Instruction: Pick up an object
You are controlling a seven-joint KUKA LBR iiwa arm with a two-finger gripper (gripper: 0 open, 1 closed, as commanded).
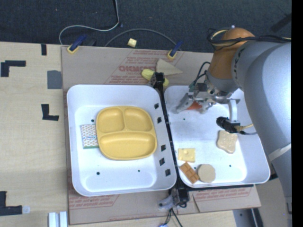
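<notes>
Leftmost, checked pad (88, 135): lies flat in the left bin (75, 174), touching the left rim of the yellow plate (127, 132).
Yellow plate: three wells, all bare; sits mid-bin and serves as the landmark for every place below.
Writing: red print on the cardboard (130, 69) beyond the plate's far rim, turned and seen at a slant; not safely readable. No brand or label legible on the bins or the foods.
Right bin (255, 171): directly right of the plate, across the black divider.
Yellow square (186, 154): just right of the plate's near right corner, flat on the bin floor.
Brown cracker (189, 172) and round biscuit (206, 173): right of the plate and nearer the camera, side by side, seemingly touching.
Claw (189, 103): right of the plate's far right corner, low over the bin floor; opening cannot be told from here, and nothing seen held.
Orange-red piece (194, 106): partly hidden under the claw, right of the plate's far corner; judged the likely target.
Pale toast-shaped piece (227, 142): farthest right of the plate, well apart from the claw.
Risk: closing on air, from poor centring over so small and flat a piece; shoving it toward the bin wall, from landing on its edge; scraping the bin floor, from descending too low.
</notes>
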